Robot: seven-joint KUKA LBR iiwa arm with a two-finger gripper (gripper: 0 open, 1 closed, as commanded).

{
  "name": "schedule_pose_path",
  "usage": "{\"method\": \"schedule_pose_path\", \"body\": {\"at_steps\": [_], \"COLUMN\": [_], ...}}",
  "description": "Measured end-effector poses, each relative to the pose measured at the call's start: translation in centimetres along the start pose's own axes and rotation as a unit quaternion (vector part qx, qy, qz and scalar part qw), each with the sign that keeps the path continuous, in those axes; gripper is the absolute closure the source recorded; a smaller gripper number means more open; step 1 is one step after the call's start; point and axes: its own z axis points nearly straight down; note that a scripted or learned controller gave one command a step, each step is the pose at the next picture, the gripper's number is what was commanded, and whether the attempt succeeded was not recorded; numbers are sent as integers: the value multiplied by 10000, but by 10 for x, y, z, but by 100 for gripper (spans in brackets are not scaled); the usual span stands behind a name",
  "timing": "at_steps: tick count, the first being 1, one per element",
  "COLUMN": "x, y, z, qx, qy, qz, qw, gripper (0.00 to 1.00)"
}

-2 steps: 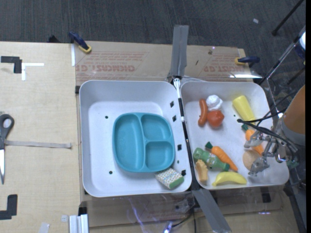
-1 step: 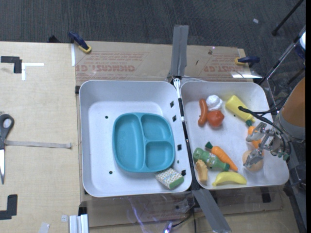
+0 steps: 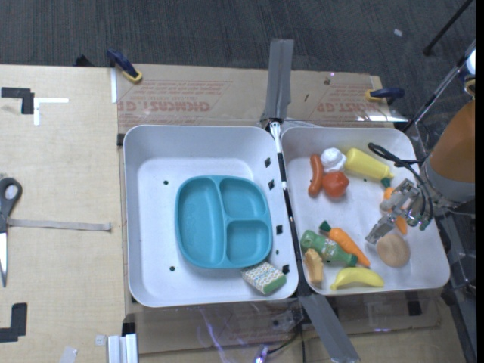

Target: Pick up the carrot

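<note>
Camera view, right bin (image 3: 431, 278), carrot (image 3: 349, 246) near its centre, claw (image 3: 387, 225) just right of carrot, fingers spread, holding nothing.

Robot lab: clamped cardboard (image 3: 249, 97), white bins (image 3: 136, 225).

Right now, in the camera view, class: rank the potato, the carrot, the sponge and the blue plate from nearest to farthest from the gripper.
1. Potato, just below the gripper in the right bin.
2. Carrot, to the gripper's left in the view, same bin.
3. Sponge, in the left bin's bottom right corner.
4. Blue plate, mid left bin.
</note>
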Motion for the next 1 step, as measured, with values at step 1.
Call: {"method": "schedule_pose_path", "body": {"at_steps": [1], "x": [-3], "y": [-1], "z": [-11], "qx": [10], "qy": [-59], "qz": [1], "qw": [10000], "gripper": [100]}}
